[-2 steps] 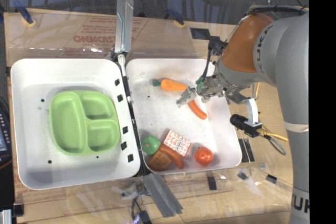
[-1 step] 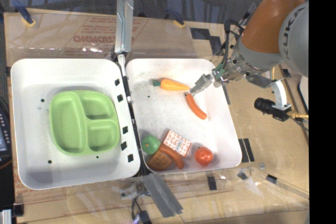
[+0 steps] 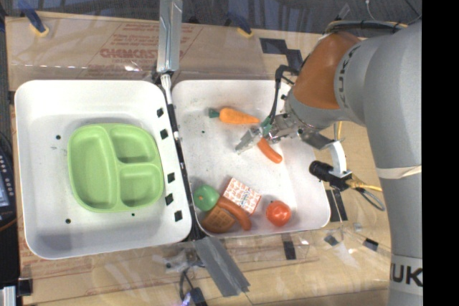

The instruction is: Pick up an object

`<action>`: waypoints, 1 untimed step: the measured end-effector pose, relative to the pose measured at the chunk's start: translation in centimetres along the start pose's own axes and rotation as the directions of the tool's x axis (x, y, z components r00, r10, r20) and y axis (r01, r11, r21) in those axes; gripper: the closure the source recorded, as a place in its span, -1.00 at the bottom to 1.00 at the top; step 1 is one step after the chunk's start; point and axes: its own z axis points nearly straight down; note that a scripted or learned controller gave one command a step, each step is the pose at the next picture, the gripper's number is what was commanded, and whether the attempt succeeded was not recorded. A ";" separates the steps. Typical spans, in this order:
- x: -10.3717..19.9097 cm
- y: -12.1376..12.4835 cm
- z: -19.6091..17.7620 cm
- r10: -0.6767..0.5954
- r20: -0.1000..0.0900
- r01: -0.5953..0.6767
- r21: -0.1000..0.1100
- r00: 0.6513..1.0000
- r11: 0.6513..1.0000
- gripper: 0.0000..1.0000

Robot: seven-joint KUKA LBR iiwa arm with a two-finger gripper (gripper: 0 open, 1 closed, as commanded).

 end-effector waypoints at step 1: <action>-1.5 0.6 0.5 0.155 0.001 -0.155 -0.003 0.988 0.988 -1.00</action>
